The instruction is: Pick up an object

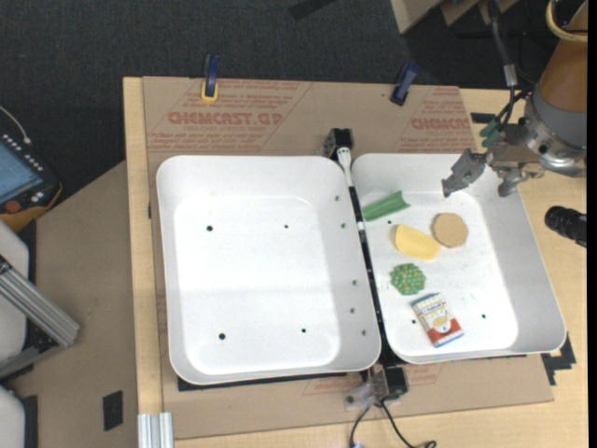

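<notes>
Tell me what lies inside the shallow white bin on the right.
Inside the right white bin: a green strip, a yellow piece, a round tan disc, a green bumpy ball and a small red-and-white box. Nothing looks covered.

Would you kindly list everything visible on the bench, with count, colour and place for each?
left bin: one, white, left half of bench
right bin: one, white, beside it
green strip: one, green, right bin near divider
yellow piece: one, yellow, right bin centre
tan disc: one, tan-brown, right of the yellow piece
green ball: one, bumpy green, below the yellow piece
small box: one, red, white and blue, front of right bin
clamps: two, blue, board's far edge
gripper: one, grey, fingers spread, above right bin's far side
</notes>
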Controlling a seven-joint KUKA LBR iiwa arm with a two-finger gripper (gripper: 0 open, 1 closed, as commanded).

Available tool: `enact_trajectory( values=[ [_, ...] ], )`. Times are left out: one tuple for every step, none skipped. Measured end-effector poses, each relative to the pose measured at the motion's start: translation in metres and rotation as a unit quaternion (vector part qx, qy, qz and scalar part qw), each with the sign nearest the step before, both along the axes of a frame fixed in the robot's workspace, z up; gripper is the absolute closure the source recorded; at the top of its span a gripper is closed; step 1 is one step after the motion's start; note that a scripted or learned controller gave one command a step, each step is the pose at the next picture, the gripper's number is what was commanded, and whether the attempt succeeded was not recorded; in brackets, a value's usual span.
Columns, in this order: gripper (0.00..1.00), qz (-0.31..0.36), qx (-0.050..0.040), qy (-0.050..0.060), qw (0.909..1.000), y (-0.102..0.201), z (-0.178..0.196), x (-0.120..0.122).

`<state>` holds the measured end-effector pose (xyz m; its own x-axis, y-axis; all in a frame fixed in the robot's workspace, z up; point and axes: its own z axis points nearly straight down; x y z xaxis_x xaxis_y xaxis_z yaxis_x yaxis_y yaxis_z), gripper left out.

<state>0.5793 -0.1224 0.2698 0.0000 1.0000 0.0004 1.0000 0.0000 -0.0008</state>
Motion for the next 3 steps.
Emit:
enact_trajectory(
  values=[
    [1.00,0.000,-0.0005,-0.002,1.0000,0.000,0.011,0.001],
    [1.00,0.004,0.0017,-0.001,1.0000,0.082,0.028,-0.013],
    [1.00,0.003,0.0014,0.001,1.0000,0.136,0.031,-0.024]
  ],
)
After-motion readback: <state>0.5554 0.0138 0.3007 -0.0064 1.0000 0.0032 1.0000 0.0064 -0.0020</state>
